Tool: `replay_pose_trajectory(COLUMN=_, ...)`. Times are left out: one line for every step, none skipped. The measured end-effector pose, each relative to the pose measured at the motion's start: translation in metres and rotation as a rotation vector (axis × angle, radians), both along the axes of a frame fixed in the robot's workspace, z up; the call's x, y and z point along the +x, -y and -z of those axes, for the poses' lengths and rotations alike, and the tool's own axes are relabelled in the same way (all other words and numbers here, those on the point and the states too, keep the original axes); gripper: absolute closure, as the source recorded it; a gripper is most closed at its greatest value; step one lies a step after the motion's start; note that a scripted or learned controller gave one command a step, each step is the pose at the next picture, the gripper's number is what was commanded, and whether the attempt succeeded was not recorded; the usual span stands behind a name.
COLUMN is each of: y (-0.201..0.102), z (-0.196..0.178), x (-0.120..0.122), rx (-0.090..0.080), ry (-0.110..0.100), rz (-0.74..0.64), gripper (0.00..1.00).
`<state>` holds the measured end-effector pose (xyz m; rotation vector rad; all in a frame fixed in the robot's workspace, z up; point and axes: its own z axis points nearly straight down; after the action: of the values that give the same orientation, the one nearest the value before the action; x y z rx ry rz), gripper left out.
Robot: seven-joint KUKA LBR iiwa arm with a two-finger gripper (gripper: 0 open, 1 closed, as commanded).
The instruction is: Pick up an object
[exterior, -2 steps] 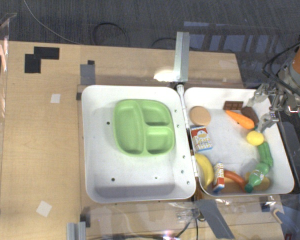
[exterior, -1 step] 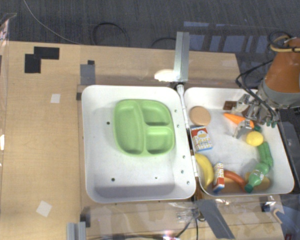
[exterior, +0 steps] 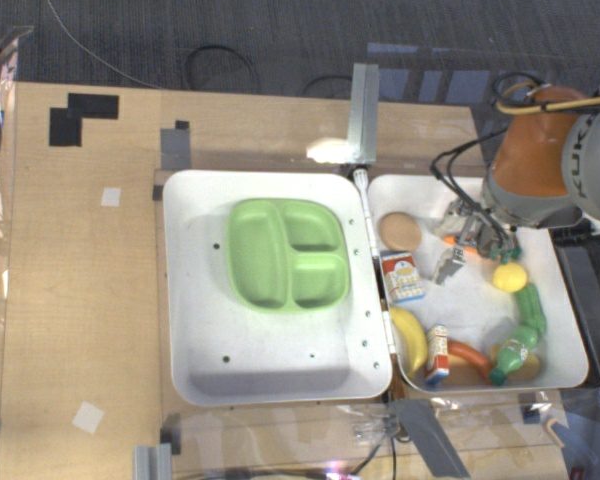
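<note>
A lemon (exterior: 509, 277) lies just right of the gripper (exterior: 458, 255) in the right bin (exterior: 570, 353); finger state unclear. One cookie (exterior: 400, 232), one carton (exterior: 401, 277), one banana (exterior: 411, 339) lie left. Bare floor sits between; the left bin (exterior: 195, 268) holds one green tray (exterior: 286, 254).

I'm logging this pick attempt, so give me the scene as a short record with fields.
left bin: holds a green divided tray
right bin: holds toy food and small packages
items in right bin: brown round piece, small carton, banana, lemon, green vegetable, can, green bottle
arm: reaches in from the right
gripper: over the upper part of the right bin, nothing seen between its jaws
</note>
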<state>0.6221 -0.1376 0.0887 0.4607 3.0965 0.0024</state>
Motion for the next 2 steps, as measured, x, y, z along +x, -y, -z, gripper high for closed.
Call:
replay_pose_trajectory(y=0.039, z=0.0, x=-0.02, rx=-0.002, ry=0.0, rz=0.06, gripper=0.0)
replay_pose_trajectory(y=0.045, z=-0.001, x=-0.07, rx=-0.002, ry=0.002, rz=0.122, gripper=0.0)
